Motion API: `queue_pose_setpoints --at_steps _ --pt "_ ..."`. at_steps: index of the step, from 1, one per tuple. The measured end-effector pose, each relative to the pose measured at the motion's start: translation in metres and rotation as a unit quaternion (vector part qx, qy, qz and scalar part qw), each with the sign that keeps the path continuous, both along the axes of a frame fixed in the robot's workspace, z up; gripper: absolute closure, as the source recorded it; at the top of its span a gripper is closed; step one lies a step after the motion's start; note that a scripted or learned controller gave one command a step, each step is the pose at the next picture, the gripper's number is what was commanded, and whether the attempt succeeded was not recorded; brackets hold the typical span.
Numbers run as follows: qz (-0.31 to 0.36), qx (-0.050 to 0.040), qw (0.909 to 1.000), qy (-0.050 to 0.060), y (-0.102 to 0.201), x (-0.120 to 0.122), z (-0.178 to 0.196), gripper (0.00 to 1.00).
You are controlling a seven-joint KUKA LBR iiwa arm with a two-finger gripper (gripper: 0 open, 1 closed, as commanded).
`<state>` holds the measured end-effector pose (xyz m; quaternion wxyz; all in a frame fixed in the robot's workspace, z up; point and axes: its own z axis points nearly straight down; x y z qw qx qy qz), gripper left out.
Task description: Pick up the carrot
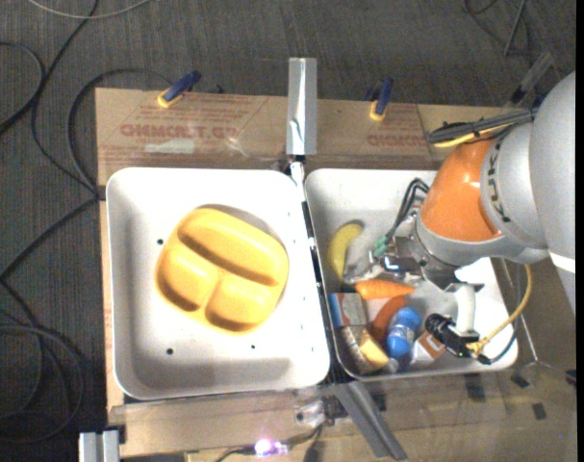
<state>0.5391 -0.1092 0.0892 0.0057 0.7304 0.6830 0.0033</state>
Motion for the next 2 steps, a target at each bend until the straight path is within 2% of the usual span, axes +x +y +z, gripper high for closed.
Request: queue_pose_setpoints --at_steps 1,2 --pt "0.092 0.0002 0.9957 -0.001 -0.032 0.005 0.000 0.00" --pt "0.062 -0.0023 0.9981 -0.004 0.005 -0.023 0.000 0.00"
